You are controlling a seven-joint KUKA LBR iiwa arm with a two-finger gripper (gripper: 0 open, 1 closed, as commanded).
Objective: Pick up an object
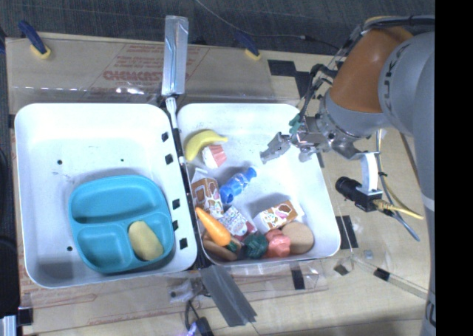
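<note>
Grey and orange, the arm reaches in from 3 o'clock, its tool (275,150) hanging over the right bin (244,114) toward that bin's 2 o'clock corner; its fingers stand slightly apart with nothing between them. A yellow banana (201,142) lies at the bin's 10 o'clock, a blue bottle (236,184) near its centre, a carrot (213,227) at 7 o'clock. The left bin (44,124) carries a blue tray (111,201) with a potato (145,240).

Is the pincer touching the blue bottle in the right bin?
Apart. The camera view shows the pincer above bare white floor near the bin's right wall, with open floor between it and the blue bottle lower left.
</note>
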